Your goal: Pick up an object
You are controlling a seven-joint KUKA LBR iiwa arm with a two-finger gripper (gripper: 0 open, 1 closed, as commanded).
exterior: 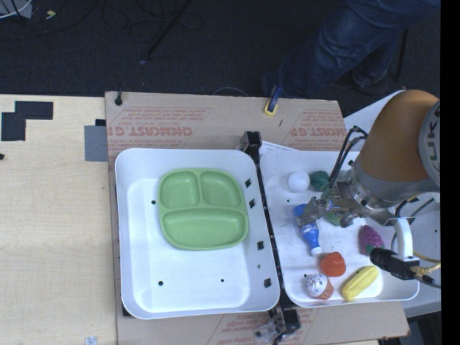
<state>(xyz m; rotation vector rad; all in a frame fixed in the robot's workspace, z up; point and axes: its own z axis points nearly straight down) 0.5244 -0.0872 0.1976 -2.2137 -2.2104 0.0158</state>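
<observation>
Apparently gripper over blue tube, mid right bin.

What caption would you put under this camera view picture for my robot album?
Robot gripper reaches into the right bin of small toys, just above a blue tube; a green divided plate sits in the left bin.

- Two white bins: the left bin and the right bin
- One green divided plate (three compartments)
- One white ball
- One blue tube
- One red-orange piece
- One yellow corn cob
- One magenta piece
- One small speckled ball
</observation>
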